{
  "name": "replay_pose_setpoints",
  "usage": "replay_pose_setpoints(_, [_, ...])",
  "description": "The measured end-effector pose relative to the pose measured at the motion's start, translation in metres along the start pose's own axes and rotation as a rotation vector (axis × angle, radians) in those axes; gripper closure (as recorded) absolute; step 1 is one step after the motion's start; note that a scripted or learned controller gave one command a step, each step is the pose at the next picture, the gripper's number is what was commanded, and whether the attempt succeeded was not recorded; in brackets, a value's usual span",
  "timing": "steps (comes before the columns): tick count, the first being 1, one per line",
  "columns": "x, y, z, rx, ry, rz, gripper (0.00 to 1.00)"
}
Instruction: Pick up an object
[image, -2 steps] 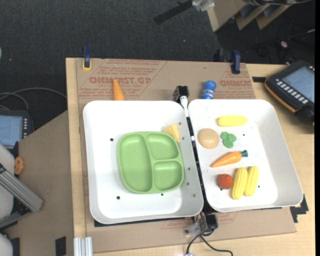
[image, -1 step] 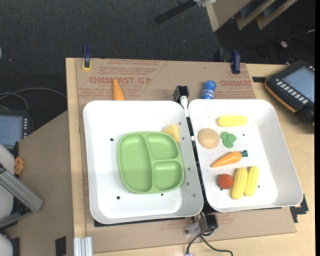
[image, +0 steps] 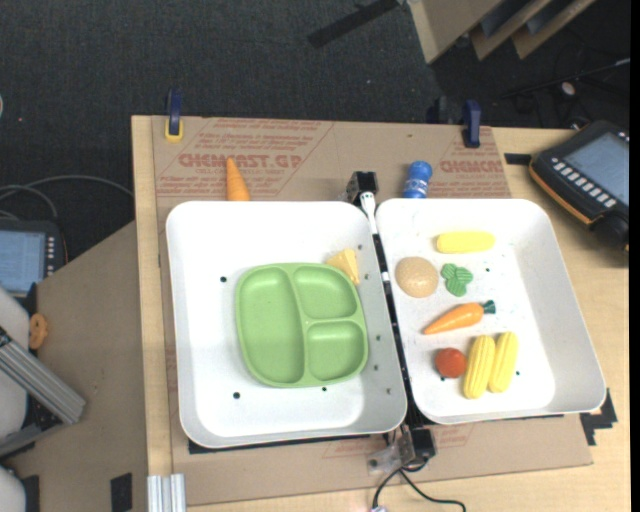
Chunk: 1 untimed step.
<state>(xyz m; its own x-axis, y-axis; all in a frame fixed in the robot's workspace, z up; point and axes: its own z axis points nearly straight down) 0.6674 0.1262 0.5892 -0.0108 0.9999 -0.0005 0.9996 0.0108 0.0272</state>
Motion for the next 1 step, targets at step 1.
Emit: replay_pose_setpoints(1, [0.0013,0.0004,-0.011,-0.005,0.0,-0.002,1.0])
